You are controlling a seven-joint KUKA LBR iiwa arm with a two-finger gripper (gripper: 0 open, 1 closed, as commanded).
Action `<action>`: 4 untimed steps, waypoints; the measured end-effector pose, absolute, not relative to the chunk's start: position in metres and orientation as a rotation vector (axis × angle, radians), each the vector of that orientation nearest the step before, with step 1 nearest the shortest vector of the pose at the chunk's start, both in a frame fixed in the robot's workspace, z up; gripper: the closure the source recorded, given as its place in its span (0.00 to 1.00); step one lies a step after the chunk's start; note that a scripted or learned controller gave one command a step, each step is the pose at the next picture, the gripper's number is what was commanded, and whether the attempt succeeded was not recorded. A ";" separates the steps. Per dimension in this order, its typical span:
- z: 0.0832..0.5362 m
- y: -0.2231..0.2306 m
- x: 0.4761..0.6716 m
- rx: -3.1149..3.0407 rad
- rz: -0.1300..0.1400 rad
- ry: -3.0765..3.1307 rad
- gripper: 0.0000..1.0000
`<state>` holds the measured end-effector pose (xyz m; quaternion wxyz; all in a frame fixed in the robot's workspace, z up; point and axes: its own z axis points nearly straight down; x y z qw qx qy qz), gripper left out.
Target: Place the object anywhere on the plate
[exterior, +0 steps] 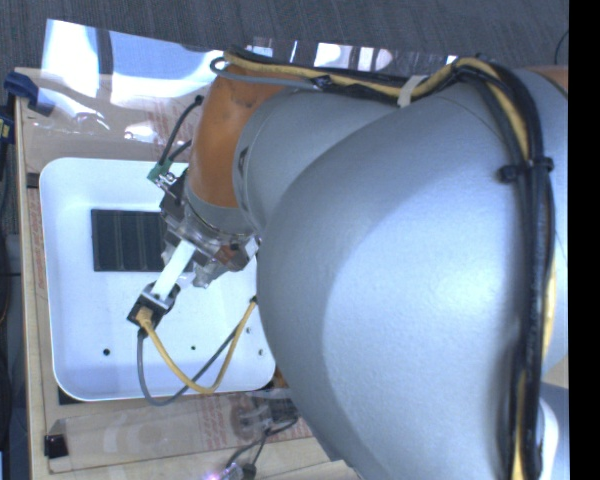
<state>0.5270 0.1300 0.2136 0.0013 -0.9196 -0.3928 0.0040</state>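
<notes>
The arm point(410, 268) leans over the left bin point(60, 278) so its tool point(208, 253) sits beside a dark slab point(128, 239), probably the plate. The tool's opening cannot be told.

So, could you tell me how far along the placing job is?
Nothing looks done: the dark ribbed rectangular panel in the shallow white bin is bare where visible. In hand: the tool hangs at the panel's right edge; whether it carries anything is hidden. The placing is left.
</notes>
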 end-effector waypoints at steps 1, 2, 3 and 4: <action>0.135 0.112 0.611 -2.982 0.017 -0.979 1.00; 0.209 0.149 0.630 -2.872 0.010 -1.266 1.00; 0.219 0.153 0.648 -2.800 0.008 -1.421 1.00; 0.210 0.141 0.655 -2.809 0.011 -1.399 1.00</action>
